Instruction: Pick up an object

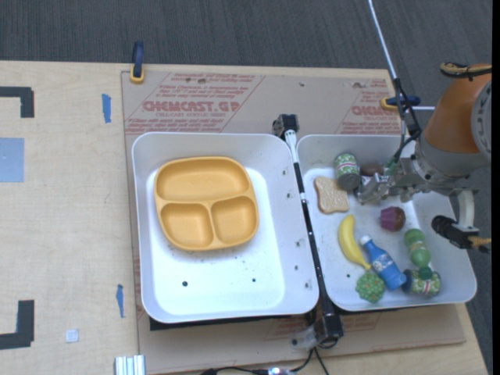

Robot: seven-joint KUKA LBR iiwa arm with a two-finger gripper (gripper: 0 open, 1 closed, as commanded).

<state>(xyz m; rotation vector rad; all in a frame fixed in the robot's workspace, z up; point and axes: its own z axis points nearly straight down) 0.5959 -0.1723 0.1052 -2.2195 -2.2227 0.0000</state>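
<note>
Now, gripper (373, 187): low in right bin (461, 287), finger state unclear, grasp unconfirmed
Nearest object: green can (346, 167), just beside, up-left
Toast slice (332, 196): left, close

Left white bin (148, 209) — holds a yellow three-compartment plate (207, 201); blue tape marks (106, 108) on the bench (62, 233).

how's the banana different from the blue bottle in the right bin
The banana is plain yellow and curved; the blue bottle is straight, with a white cap and a label. The banana runs nearly up and down the view, while the bottle slants from upper left to lower right. The banana lies left of the bottle. Both lie flat in the right bin, close together, apart from the gripper.
</note>
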